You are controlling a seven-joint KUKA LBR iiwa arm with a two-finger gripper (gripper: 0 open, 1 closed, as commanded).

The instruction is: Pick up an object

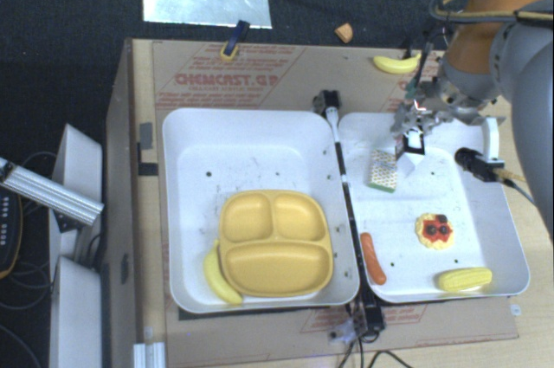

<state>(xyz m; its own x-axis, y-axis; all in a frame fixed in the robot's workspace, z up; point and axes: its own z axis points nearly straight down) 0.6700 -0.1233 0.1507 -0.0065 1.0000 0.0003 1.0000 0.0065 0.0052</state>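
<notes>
My gripper point(413, 135) hangs over the back of the right bin point(511, 228), pointing down. Just below and to its left lies a speckled green and white sponge point(383, 171), close to the gripper but apart from it. Further forward in the same bin are a yellow round toy with red and black spots point(434, 230), a yellow corn-like piece point(464, 278) near the front wall, and an orange sausage point(373, 258) by the left wall. Nothing shows held in the gripper.
In the left bin point(186, 141), a yellow divided plate point(275, 242) lies partly over a banana point(217, 275). A second banana point(396, 62) lies on the bench behind the right bin. A small orange piece point(344, 32) sits on the dark floor beyond.
</notes>
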